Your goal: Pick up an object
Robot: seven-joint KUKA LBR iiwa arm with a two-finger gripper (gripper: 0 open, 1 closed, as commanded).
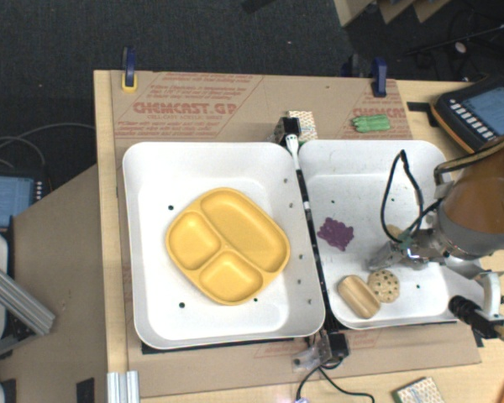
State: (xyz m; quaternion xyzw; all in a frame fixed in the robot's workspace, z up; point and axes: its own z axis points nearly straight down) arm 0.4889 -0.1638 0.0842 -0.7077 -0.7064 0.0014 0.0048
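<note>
- Gripper (385, 261): low over the right bin (365, 162), at the end of the arm (479, 212) that enters from the right; whether it is spread or pressed together cannot be told, as the tips blur into the wrist hardware.
- Cookie (385, 285): round, speckled, lying on the bin floor just below the gripper; contact between the two cannot be made out.
- Bread roll (357, 296): tan, oblong, touching or nearly touching the cookie on its left, near the bin's front wall.
- Grapes (336, 233): a purple bunch, left of the gripper and apart from it, toward the bin's inner wall.
- Cable (401, 187): a black loop rising from the wrist across the bin's rear half.
- Left bin (143, 250): beside the right bin, their walls touching.
- Tray (227, 244): yellow, three compartments, lying flat at the middle of the left bin.
- Green object (370, 124): on the bench board behind the right bin.
</note>
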